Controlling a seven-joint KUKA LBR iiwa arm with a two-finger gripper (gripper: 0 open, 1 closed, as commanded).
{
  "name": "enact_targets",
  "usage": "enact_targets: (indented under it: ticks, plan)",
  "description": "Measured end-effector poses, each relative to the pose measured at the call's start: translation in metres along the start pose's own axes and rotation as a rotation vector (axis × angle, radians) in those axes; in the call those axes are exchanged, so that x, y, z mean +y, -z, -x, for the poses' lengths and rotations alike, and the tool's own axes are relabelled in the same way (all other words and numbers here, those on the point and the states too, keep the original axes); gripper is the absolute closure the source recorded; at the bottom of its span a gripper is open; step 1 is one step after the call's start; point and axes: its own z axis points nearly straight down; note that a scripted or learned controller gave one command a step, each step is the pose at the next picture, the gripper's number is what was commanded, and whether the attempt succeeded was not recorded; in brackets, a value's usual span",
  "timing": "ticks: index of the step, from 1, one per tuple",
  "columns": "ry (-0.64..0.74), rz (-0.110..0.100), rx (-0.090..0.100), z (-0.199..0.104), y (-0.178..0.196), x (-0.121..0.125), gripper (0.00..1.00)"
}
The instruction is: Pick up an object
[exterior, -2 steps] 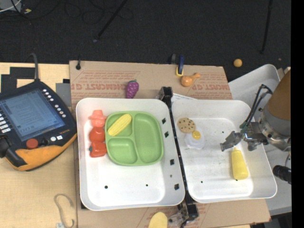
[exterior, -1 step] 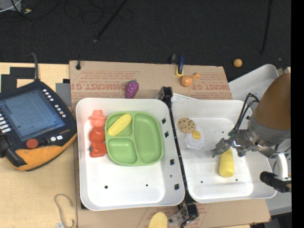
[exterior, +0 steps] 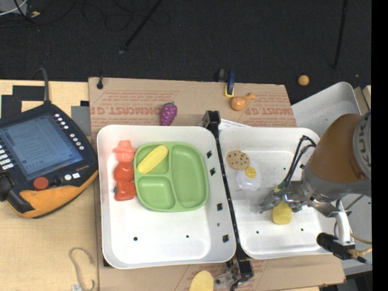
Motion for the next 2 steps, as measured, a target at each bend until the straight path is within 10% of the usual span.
enact_targets:
  ticks: [1,2]
  plan:
    - [-0.002,0.005,-0.002,-0.002,-0.018,0.000,0.00]
    - [-0.009,0.008,-0.002,0.000,-0.005,0.001,1.00]
